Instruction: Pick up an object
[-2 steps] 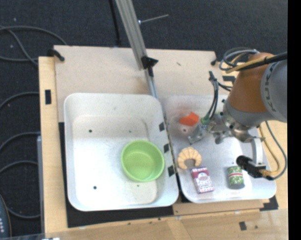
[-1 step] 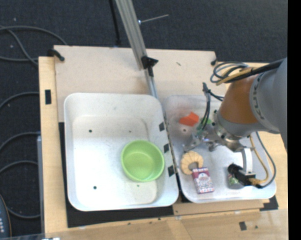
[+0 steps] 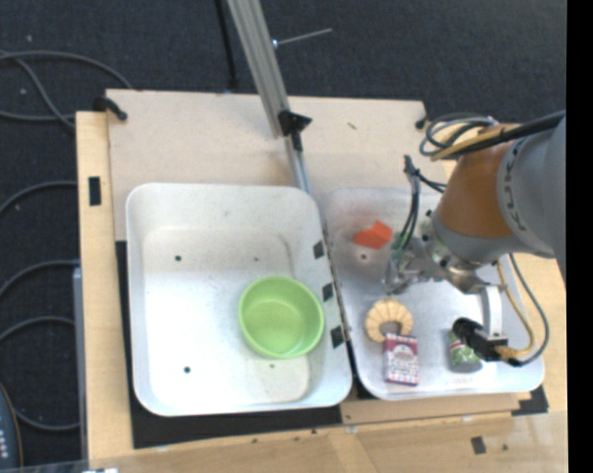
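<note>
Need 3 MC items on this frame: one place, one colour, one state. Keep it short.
1. Where is the green bowl?
A. left bin
B. right bin
C. on the bench outside the bins

2. What colour is the small block at the far side of the right bin?
A. blue
B. orange
C. white

3. How does the green bowl sit?
A. upside down
B. on its side
C. upright, opening up

Answers:
1 A, it rests on the left bin's floor near the right wall.
2 B, it is orange-red against the white.
3 C, its inside is visible from above.
</note>
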`<state>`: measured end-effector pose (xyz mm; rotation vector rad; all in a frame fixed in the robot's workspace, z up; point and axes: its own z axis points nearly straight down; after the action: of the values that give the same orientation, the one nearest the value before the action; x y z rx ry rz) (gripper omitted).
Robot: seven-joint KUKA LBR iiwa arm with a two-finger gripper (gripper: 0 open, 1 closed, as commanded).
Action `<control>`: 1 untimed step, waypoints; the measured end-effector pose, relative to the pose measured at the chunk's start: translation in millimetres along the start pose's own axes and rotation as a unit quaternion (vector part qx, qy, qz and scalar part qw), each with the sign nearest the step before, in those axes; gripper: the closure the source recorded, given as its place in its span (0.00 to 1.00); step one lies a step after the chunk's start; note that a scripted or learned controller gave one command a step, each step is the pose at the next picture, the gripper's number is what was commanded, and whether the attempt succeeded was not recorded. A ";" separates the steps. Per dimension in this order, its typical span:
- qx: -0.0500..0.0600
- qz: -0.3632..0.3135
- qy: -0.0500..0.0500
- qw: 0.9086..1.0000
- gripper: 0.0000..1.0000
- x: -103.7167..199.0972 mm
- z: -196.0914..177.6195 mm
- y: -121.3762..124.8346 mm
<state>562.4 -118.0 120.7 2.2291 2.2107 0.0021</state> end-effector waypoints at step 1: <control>-0.002 -0.006 0.000 1.000 1.00 8.0 -48.7 0.8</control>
<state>563.2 -110.0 169.4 2.2143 2.2214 0.0058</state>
